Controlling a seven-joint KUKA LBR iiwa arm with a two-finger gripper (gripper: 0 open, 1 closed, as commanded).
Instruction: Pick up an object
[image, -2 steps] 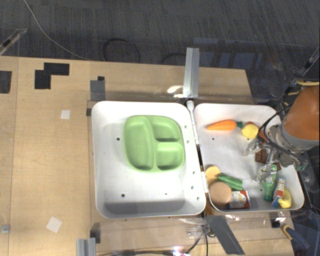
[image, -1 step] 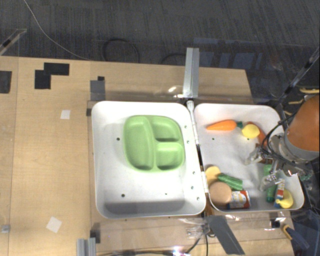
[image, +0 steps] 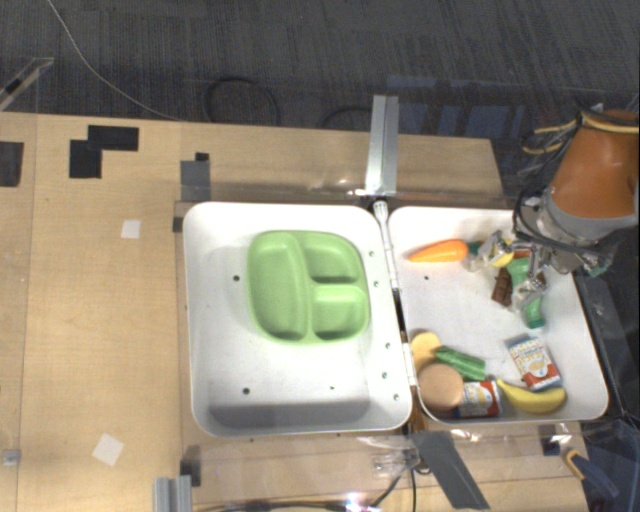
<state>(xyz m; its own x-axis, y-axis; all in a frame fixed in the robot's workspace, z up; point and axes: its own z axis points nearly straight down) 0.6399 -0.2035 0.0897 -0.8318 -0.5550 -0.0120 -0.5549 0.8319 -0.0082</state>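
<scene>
Big picture first: pale wood tabletop (image: 90, 340), flat, faint grain, carrying two shallow white bins side by side w/ rounded corners, smooth plastic-looking. Left bin (image: 215, 330) holds one thing, a green tray (image: 305, 285), moulded, glossy, split into compartments, sitting roughly centre. Right bin (image: 590, 350) has all the clutter, so that's prob. where the pick happens.

Arm (image: 600, 180) reaches in from the right, orange band above the wrist, hanging over the right bin's upper right corner. Gripper (image: 520, 270) is down among a knot of small items near that corner. Can't tell how far open it is or whether anything's caught in it; too tangled, too small to read. My guess: it's going for something in that cluster, since it's parked right over it.

Now the loose stuff. Banana (image: 532, 398), yellow, curved, lies along the near wall. Beside it a can (image: 478, 398) on its side, red label, and a round brown bun-like thing (image: 440, 383) touching it. Small printed carton (image: 533, 362) sits just above the banana. Carrot (image: 440, 252), orange, tapered, lies alone near the far-left corner, well apart from the rest: easiest target imo. Green pepper-ish piece (image: 462, 360) rests over the bun. Small green bit (image: 536, 312) just below the gripper.
</scene>
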